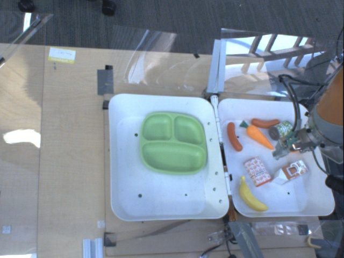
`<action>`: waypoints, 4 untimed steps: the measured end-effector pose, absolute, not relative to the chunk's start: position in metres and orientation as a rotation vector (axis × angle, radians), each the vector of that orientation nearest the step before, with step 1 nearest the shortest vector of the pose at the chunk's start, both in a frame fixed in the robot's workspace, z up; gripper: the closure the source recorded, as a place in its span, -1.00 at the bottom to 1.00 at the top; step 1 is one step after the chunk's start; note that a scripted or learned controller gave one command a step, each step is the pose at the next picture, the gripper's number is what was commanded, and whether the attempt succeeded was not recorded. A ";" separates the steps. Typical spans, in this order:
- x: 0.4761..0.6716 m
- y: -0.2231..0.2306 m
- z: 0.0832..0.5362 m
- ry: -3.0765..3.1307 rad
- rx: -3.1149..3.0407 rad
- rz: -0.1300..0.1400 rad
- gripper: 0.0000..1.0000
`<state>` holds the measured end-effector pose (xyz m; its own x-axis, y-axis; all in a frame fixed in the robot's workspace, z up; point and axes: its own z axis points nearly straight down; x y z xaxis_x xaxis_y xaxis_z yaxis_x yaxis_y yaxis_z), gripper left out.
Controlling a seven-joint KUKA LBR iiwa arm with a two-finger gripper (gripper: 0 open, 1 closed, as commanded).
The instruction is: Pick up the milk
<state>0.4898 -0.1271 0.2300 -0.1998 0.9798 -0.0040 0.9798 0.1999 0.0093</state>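
On the pale wooden counter (64,160), the milk (294,171), a small carton, lies flat in the right bin (317,211), likely light and stiff, best pinched across its narrow sides. The end effector (285,147) hangs just above-left of it; its opening I cannot tell.

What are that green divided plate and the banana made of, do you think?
The green divided plate looks like moulded plastic: one even matte colour, soft rounded ridges. The banana seems a plastic toy: uniform yellow with a slight sheen, no bruises, though real fruit can't be ruled out.
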 end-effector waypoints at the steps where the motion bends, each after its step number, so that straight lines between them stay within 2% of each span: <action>1: 0.518 -0.206 0.186 2.727 1.543 0.002 1.00; 2: 0.538 -0.158 0.234 2.742 1.514 0.005 1.00; 3: 0.581 -0.113 0.278 2.751 1.494 0.007 1.00; 4: 0.495 -0.194 0.224 2.832 1.344 0.001 1.00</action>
